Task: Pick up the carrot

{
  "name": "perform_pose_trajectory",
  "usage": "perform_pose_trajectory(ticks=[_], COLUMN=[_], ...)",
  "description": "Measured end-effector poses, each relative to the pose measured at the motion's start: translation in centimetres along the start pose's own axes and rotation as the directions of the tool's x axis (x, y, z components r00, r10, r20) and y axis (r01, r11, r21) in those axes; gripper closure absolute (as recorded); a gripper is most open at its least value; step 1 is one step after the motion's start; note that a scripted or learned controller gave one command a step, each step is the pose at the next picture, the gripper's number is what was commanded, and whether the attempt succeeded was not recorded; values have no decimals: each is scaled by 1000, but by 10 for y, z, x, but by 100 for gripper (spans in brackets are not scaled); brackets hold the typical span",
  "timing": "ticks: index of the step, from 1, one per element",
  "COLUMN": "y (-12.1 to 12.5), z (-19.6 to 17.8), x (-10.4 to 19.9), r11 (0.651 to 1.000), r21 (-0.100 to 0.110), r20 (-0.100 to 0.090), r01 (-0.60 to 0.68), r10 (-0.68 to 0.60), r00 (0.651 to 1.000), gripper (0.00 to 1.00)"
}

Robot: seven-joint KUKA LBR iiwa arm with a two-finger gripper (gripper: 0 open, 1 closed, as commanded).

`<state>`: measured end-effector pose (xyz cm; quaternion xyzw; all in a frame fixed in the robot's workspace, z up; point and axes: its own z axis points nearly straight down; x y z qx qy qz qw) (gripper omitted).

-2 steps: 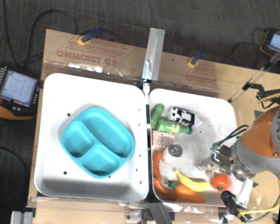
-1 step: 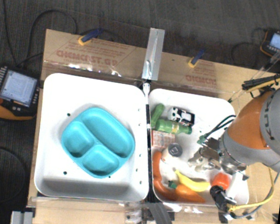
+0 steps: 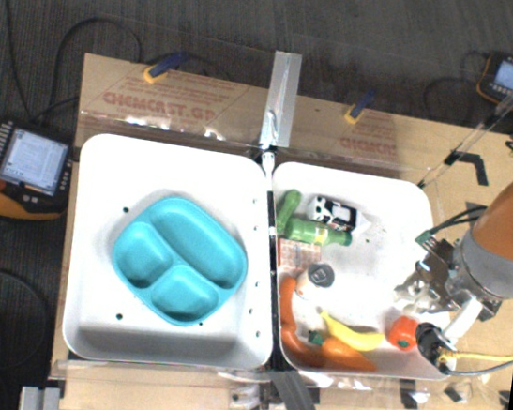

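At lower right of the frame, long orange carrot under a yellow banana, grey two-finger gripper above the right white bin, grip state unclear.

You will see the arm as a rounded grey body with a broad orange band above the wrist. Below the band, the wrist carries silver metal brackets and dark fittings. A pale bar leads to a black round end piece. Thin cables run beside the wrist.
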<state>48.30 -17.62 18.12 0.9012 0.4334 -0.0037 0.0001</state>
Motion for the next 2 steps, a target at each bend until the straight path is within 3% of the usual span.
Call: perform_pose_trajectory(ticks=[1,2], y=[-25,-17], z=[-62,-56], x=[37,21], r11=[940,768], r21=[-1,0], r20=[0,1], r01=[-342,-640], r10=[342,640], r00=[940,768], gripper=[100,100])
